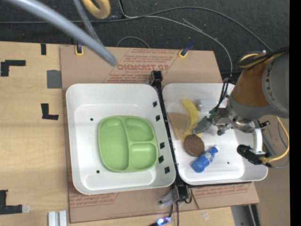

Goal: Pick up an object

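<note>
1. Objects for picking lie in the right bin; the left bin holds a green divided plate.
2. Arm reaches over the right bin, its gripper low beside the banana; whether it is clenched or released, I cannot tell.
3. Brown round object sits just below the gripper, the blue bottle near it.
4. Judged: the approach step. Next calls for settling squarely on one item before lifting.
</note>
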### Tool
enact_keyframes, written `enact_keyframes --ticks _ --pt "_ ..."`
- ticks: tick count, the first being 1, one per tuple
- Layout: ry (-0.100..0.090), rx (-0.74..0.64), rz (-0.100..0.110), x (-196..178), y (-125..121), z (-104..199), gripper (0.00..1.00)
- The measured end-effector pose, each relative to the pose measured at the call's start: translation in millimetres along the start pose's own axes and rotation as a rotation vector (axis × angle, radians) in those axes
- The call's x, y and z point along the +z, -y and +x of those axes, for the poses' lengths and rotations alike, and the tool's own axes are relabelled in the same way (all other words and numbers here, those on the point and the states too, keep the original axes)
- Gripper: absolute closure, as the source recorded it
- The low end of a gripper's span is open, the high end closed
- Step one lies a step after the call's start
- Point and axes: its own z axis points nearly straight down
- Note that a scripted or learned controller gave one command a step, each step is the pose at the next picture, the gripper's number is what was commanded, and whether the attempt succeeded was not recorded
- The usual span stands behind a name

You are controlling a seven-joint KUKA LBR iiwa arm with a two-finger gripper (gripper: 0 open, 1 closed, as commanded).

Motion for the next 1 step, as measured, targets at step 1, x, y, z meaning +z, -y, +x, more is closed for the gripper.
enact_keyframes --ticks 1 --pt "0.0 -0.002 -0.003 -12.1 -0.8 0.6 1.0"
